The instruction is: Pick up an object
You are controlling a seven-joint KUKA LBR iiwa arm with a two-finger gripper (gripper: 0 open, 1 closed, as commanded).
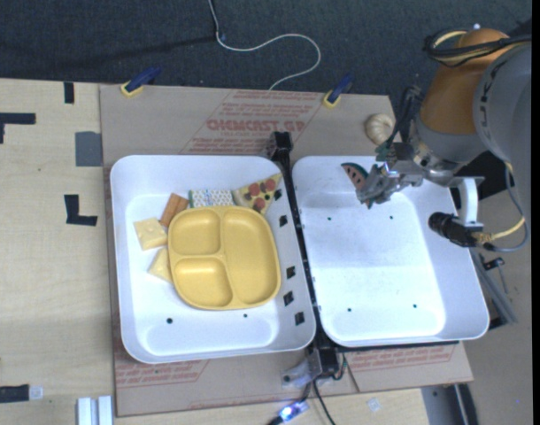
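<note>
My gripper [374, 188] hangs low over the far part of the right bin [385, 282], reaching in from the right. A small red slice with a dark rim [353, 173], like a piece of watermelon, sits right against the gripper's left side near the bin's far wall. Whether it is touching the bin floor or lifted is unclear. The left bin [137, 326] carries a yellow divided plate [224, 257]. Behind and left of the plate lie a pizza-like slice [259, 191], an orange cracker [173, 208] and pale yellow cheese-like pieces [150, 233].
A tan rounded thing [378, 128] rests on the cardboard just beyond the right bin's far edge. A black divider with clips [292, 237] runs between the bins. A white cable [270, 42] loops on the dark floor at the back.
</note>
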